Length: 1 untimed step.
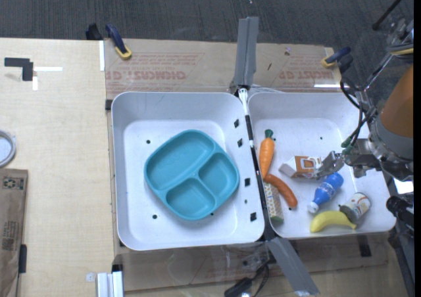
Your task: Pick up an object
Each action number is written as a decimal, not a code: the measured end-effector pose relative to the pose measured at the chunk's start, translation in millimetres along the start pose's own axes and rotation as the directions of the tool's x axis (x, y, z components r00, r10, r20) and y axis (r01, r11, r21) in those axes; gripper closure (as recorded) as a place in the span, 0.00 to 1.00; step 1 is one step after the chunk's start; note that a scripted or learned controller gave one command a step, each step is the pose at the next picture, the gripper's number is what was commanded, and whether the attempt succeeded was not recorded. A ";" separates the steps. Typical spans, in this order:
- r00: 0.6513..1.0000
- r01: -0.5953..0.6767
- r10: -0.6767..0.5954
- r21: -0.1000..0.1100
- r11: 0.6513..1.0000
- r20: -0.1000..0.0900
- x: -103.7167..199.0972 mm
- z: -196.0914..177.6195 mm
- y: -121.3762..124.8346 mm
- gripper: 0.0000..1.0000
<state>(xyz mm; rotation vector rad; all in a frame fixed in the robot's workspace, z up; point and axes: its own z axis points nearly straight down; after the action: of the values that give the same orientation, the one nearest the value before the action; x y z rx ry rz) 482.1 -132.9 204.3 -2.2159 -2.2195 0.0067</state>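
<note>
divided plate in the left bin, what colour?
Teal blue all over, the plate with its three compartments; it shows best in the camera view, lying in the left bin.

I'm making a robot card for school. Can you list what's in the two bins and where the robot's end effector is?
left bin: blue divided plate
right bin: carrot, sausage, small carton, blue bottle, banana, small jar
end effector: over the right bin, by the carton
held: nothing seen

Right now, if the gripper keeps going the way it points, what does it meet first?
Likely the small orange-and-white carton, which lies right at the tip of the gripper in the right-hand white bin; height above it is unclear.
</note>
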 end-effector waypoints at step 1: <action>0.962 0.273 -0.273 -0.001 0.962 -0.001 22.2 52.2 -4.5 0.00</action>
<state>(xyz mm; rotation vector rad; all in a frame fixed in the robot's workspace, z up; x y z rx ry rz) 477.2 -110.6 152.2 -1.8881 -2.5031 0.0039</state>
